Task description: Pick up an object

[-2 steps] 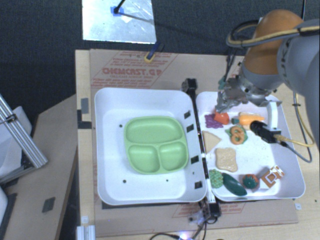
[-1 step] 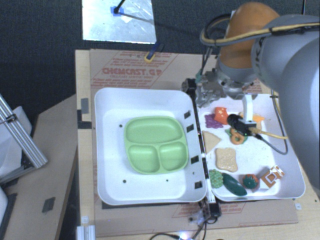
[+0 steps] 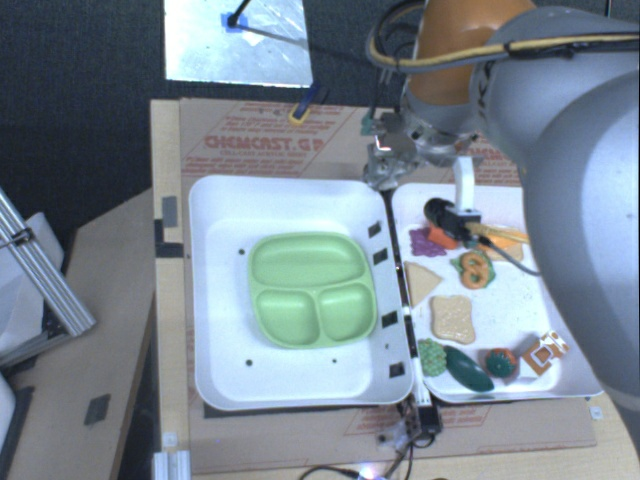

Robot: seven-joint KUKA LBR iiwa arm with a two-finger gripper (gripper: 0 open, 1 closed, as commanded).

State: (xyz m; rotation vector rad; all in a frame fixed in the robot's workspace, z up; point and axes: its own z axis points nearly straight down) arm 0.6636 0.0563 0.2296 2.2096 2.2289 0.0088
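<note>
My gripper [image 3: 383,171] hangs over the far end of the divider between the two white bins, above the back rim. In the right bin [image 3: 520,388] lie several toy foods: a purple piece [image 3: 434,238], an orange stick [image 3: 503,234], a green and orange ring [image 3: 474,269], a tan wedge [image 3: 422,281], a slice of toast [image 3: 452,318], a broccoli floret [image 3: 431,355], a dark green vegetable [image 3: 468,369], a red and orange piece [image 3: 502,361] and an orange and white block [image 3: 546,349]. Nothing shows between the gripper's tips.
The left bin [image 3: 215,268] holds a light green divided plate [image 3: 311,288]. The big grey arm [image 3: 570,118] covers the right bin's far right part. Brown cardboard [image 3: 260,140] lies under the bins, and a shiny sheet [image 3: 237,28] lies behind.
</note>
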